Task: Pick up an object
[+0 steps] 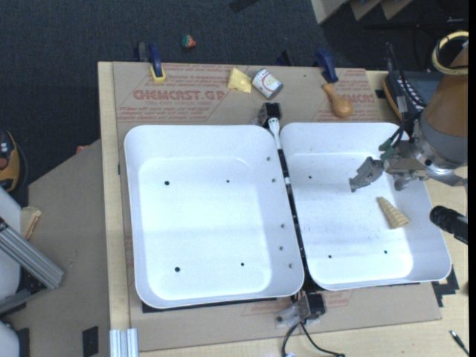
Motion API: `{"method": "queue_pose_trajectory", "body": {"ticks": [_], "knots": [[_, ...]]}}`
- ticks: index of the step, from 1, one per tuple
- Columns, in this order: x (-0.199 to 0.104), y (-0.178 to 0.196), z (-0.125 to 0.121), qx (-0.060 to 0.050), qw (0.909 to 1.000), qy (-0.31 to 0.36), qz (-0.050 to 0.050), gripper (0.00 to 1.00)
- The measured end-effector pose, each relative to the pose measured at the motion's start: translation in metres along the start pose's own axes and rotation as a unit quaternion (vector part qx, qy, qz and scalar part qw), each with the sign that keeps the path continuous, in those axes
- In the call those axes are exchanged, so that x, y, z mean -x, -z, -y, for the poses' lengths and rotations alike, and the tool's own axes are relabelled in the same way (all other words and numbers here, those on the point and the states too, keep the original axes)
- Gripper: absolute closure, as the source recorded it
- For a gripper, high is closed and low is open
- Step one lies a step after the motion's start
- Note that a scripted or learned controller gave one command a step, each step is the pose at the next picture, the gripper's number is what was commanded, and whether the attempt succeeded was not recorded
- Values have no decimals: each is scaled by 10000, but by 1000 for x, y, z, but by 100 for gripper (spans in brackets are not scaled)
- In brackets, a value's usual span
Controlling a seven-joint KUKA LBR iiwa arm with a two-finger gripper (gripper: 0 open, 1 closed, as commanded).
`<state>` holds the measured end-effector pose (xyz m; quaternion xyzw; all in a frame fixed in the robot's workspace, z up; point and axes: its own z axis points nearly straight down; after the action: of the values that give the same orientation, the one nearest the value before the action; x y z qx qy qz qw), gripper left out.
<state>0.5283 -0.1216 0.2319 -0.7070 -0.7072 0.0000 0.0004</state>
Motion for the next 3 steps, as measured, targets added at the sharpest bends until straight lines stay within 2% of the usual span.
{"method": "queue_pose_trajectory", "body": {"ticks": [1,2,3], "knots": [[0,11,-1,14,10000,4,4,100],[16,196,-27,119,9999,6,36,100],[13,89,13,-57,10000,-11,-12,100]]}}
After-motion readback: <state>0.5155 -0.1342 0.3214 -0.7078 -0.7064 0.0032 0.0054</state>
